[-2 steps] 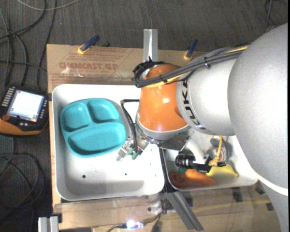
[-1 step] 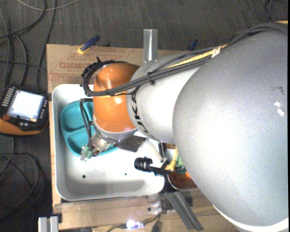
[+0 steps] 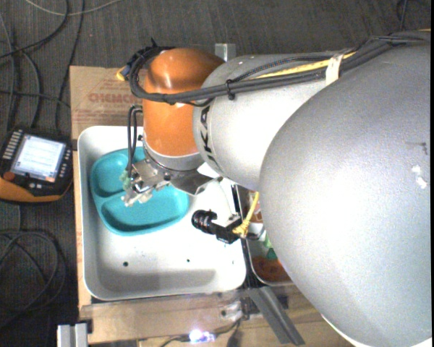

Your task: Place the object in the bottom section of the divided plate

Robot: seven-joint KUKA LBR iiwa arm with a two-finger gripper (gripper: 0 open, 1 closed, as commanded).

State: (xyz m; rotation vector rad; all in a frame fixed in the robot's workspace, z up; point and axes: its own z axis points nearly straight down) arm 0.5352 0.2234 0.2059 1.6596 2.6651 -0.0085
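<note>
Turquoise divided plate (image 3: 141,212), white bin (image 3: 159,273), orange band (image 3: 175,107), grey arm (image 3: 347,157)

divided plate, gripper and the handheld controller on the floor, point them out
divided plate (image 3: 153,215), camera view, bare floor of its bottom section
gripper (image 3: 136,191), camera view, midway between its fingertips
handheld controller (image 3: 37,157), camera view, its lit screen

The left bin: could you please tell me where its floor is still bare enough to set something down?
Bare floor runs along the left bin's near wall, below the teal divided plate, out to both front corners. The upper half is crowded: the plate fills it and the gripper hangs over it.
</note>
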